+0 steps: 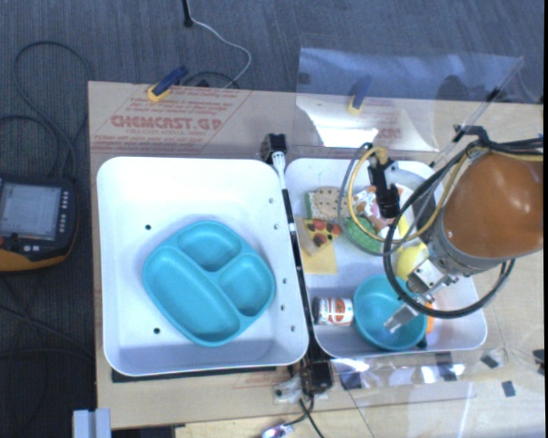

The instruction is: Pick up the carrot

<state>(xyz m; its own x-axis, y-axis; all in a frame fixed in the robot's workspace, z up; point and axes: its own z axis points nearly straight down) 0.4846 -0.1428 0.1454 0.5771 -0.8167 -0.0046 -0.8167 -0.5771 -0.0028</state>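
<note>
Claw (404, 318) over blue bowl (384, 313) (right bin (457, 334)), divided plate (209, 281) left

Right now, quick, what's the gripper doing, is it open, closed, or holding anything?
Gripper: over the blue bowl in the right bin; open or closed cannot be told, and nothing visibly held.

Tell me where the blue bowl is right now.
The blue bowl sits in the right-hand white bin, toward its near edge. A small can lies just to its left, and the gripper hangs over its right rim.
</note>
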